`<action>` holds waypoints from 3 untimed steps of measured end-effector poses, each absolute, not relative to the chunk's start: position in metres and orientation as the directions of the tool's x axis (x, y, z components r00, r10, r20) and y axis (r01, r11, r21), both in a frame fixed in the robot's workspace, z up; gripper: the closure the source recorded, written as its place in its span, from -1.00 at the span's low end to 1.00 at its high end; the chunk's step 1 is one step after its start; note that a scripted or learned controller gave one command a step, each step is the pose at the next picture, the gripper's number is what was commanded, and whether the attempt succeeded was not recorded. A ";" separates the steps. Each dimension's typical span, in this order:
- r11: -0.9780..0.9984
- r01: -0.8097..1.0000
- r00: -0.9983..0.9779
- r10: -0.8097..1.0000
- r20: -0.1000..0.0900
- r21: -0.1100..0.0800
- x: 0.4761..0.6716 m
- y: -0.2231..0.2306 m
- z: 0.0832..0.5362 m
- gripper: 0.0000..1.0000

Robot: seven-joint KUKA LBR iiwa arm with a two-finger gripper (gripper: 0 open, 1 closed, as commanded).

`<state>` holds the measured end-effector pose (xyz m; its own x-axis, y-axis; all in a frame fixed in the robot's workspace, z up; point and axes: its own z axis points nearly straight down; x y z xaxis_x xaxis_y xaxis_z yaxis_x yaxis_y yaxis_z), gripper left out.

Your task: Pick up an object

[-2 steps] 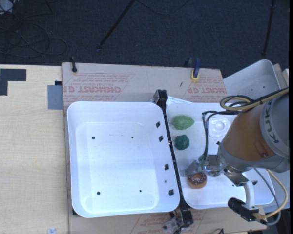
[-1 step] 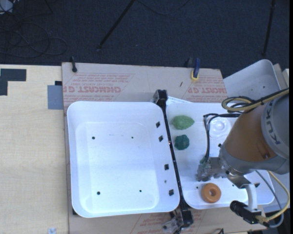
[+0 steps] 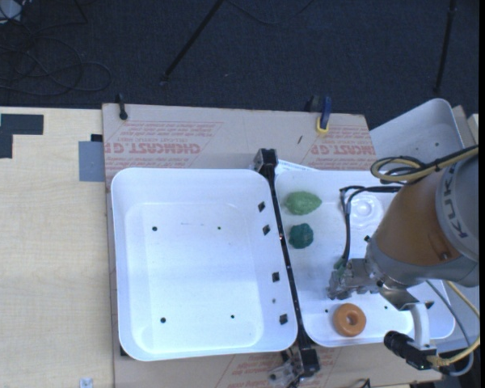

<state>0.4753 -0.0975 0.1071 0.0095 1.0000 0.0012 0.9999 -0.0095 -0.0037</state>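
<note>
Gripper [image 3: 345,281] low in right bin [image 3: 323,318], jaw state cannot be told.
Orange ring [image 3: 350,320] just beside it: judged light, rigid; best pinched across its rim.

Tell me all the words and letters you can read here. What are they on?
"CHEMCRAFT"-like red print, upside down and too blurred to be sure, on the cardboard.
The same red print again, partly cut off, on the cardboard's right part.
"KU", the start of a cut-off word, on the arm.
</note>
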 end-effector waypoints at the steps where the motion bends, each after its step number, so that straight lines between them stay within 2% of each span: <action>1: -0.015 1.000 0.015 1.000 0.001 -0.005 0.475 -0.098 0.116 1.00; 3: -0.023 1.000 0.023 1.000 0.002 -0.009 0.474 -0.100 0.135 1.00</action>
